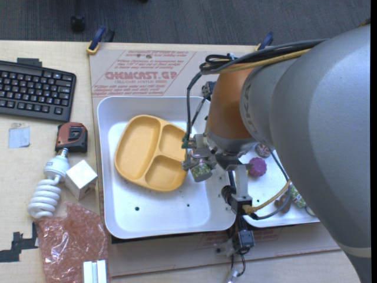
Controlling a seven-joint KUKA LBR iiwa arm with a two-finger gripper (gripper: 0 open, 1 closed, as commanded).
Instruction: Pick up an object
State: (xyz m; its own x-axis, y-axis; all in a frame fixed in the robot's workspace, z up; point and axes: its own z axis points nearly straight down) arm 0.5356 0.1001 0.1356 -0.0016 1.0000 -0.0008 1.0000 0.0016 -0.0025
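The left shallow white plastic bin [118, 217] serves as the landmark here. Inside it, toward its upper half, lies a yellow-orange plastic plate divided into three compartments [150, 152], tilted slightly and resting flat on the bin floor. The grey arm with its orange band [232, 108] comes in over the bin's right wall, and the two-finger gripper [199, 168] sits at the plate's right edge, just inside that wall. A small greenish, mottled object [202, 171] shows at the gripper's tip, touching or nearly touching the plate's rim (whether it is pinched between the claw's two parts or merely lies beneath them cannot be told, and the claw's opening is hidden by the wrist hardware). Beyond the bin's right wall, in the neighbouring bin, rests a small purple round object [257, 167]. Outside the bin's left wall sit a white spiral light bulb [48, 187] and a white cube [81, 178].
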